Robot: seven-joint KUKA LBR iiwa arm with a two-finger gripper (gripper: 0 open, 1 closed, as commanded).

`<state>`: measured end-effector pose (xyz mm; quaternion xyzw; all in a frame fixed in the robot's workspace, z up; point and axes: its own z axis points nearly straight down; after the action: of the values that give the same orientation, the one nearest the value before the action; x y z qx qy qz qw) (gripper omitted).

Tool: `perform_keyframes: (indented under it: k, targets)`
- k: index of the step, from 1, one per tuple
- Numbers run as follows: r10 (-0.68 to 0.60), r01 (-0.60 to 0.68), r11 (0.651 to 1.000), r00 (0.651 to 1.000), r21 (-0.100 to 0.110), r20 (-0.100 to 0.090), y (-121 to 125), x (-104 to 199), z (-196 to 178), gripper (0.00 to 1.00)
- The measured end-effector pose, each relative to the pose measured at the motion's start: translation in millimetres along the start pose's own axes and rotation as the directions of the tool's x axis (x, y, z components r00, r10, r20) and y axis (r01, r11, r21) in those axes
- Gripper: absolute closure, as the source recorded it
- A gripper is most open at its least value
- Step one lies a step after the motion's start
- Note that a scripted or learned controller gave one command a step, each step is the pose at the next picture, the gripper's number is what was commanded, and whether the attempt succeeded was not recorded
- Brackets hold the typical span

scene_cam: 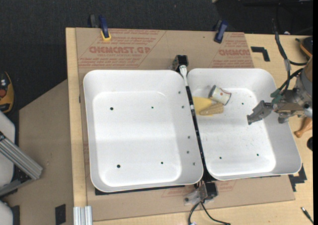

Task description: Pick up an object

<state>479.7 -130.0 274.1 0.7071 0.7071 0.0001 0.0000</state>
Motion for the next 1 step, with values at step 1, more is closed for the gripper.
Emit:
perform_keyframes:
  k: [1]
  targets:
    - [0.003,-0.003,1.0,1.0,-0.022,0.01,2.7,-59.8,-251.6,0.0]
